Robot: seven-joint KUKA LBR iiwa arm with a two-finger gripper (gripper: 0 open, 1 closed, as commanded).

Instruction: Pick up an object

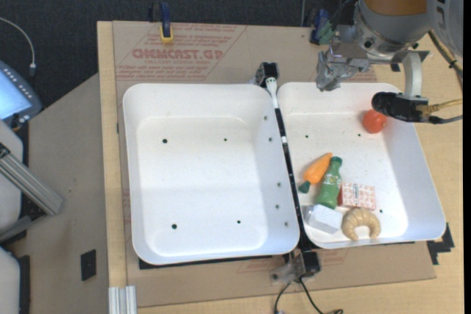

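The right bin (401, 158) holds a red tomato (374, 121) near its far right side. Toward its near end lie an orange carrot (319, 168), a green bottle (329, 184), a small red-and-white packet (358, 195), a white block (322, 218) and a tan croissant (361, 223). My gripper (329, 80) hangs above the far left corner of the right bin, well away from all these objects, with nothing visible between its fingers.
The left bin (147, 158) sits beside the right one, joined by a black clamp strip (280, 136). A black cylindrical part (397, 105) juts over the right bin's far right edge. Brown cardboard (191, 48) lies under both bins.
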